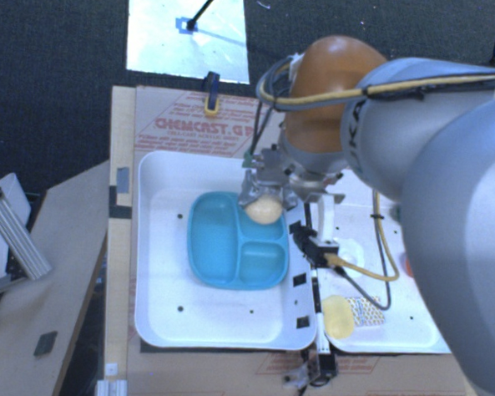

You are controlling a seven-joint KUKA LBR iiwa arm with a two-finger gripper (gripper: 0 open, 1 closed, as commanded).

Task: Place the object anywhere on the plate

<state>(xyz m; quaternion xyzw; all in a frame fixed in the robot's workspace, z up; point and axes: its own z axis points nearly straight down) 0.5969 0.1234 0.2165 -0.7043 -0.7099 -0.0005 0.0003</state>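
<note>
From above, my jaws hang at the middle of the frame, over the upper right corner of the blue plate. A pale egg sits between them, gripped at the plate's rim. The plate lies in the left bin. Lower right, in the right bin, a yellow object lies beside a patterned one.

The arm is formed of large, smooth, rounded grey segments. An orange domed band is set above the wrist. A yellow cable is run along the grey casing, and darker cables are looped beside the band. A metallic grey wrist block is fitted beneath.
</note>
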